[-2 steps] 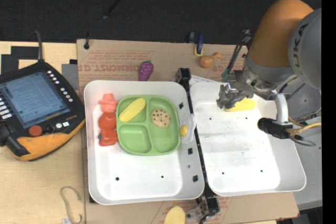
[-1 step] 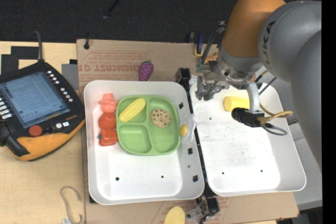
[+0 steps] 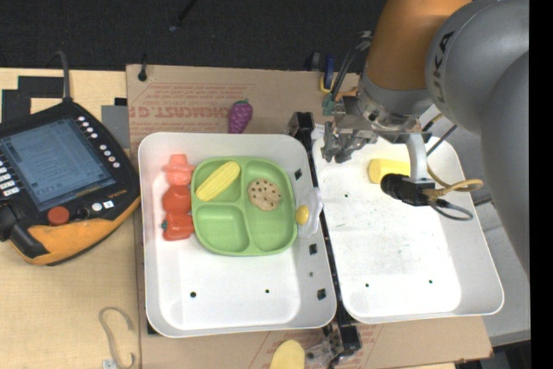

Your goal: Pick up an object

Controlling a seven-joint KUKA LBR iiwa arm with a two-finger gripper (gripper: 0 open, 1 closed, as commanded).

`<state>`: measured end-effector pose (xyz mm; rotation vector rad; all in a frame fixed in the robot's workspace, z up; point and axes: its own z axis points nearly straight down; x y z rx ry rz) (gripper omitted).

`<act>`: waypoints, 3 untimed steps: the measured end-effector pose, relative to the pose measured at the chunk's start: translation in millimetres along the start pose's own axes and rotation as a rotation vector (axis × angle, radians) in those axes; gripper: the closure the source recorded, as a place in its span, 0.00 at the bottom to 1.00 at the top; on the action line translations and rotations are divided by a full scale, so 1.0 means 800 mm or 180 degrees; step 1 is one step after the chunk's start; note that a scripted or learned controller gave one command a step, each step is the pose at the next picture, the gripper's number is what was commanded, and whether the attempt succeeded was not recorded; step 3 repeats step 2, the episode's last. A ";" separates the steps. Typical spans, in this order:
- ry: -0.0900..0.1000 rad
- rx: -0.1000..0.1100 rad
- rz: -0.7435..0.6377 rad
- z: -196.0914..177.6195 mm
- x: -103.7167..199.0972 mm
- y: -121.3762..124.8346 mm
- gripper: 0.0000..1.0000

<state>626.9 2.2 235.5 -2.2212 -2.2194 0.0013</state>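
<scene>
The gripper [image 3: 339,147] is seen over the right white plastic bin [image 3: 415,272]. Its grip probably cannot be told. The yellow soft block [image 3: 386,170] lies just beside it and should be approached straight down.

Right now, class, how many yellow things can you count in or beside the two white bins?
4, possibly more behind the arm: corn cob and small yellow piece at the green tray; yellow block in the right bin; yellow object at the bench's front edge.
</scene>
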 end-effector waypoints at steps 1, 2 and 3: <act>-0.0004 0.0007 -0.0001 0.022 -0.005 0.004 1.00; -0.0003 0.0000 0.0001 0.023 0.000 0.010 1.00; -0.0003 0.0000 0.0001 0.023 0.000 0.010 1.00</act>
